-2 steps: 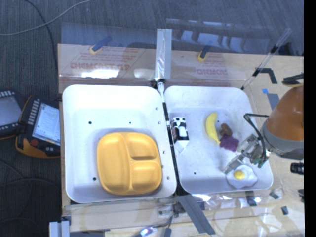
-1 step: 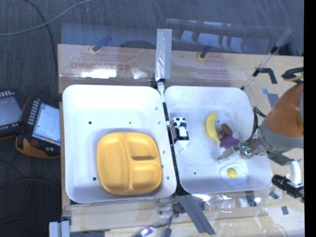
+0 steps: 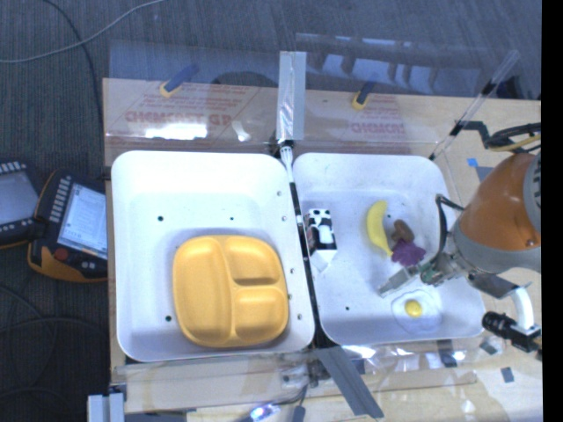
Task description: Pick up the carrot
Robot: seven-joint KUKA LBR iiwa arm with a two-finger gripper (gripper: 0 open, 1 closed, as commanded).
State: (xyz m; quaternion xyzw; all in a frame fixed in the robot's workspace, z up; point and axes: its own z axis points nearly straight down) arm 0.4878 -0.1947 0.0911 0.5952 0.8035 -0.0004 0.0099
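From above, the gripper [image 3: 401, 280] is low in the right bin [image 3: 352, 178], at the end of the grey arm with its orange band [image 3: 500, 207]. I cannot tell if the gripper is spread or pressed together. A purple toy [image 3: 407, 252] is just behind it, with a small brown thing [image 3: 402, 230] and a yellow banana [image 3: 377, 226] past that. A toy fried egg [image 3: 414, 307] lies just in front of it. I cannot tell which of these, if any, is the carrot. A black and white toy [image 3: 320, 229] sits off to its left. Farther left, the other bin [image 3: 176, 183] holds a yellow tray [image 3: 230, 289]. The red writing [image 3: 164, 115] on the clear back panels is backwards and I cannot read it.
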